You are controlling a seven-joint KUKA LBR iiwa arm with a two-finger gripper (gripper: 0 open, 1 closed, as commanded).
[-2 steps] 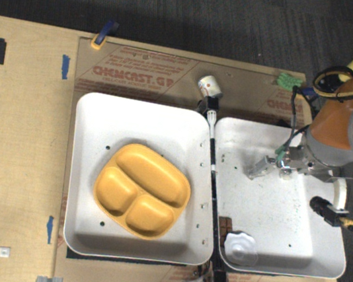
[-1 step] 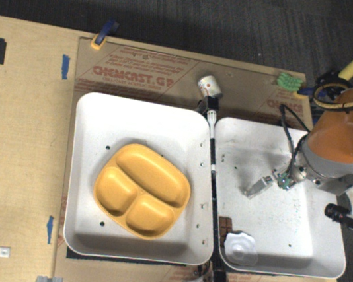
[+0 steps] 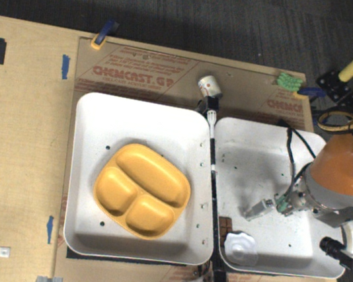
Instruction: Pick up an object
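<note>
Camera view: gripper [image 3: 257, 209] low in right bin [image 3: 291, 256], can't tell its state. White lid [image 3: 240, 246] near bin's front left corner. Yellow tray [image 3: 142, 189] in left bin [image 3: 93, 156].

Even, fairly bright overhead light falls across the desk [image 3: 12, 163], while the floor [image 3: 186, 5] beyond its far edge stays dark. The two white bins, left [image 3: 92, 123] and right [image 3: 257, 140], are close to overexposed, with soft grey shading along their inner walls. The yellow tray [image 3: 143, 190] shows gentle sheen on its ridges and a faint shadow beneath. Focus is moderately soft throughout; the gripper [image 3: 264, 207] looks slightly blurred. Straight edges show little bending.
</note>
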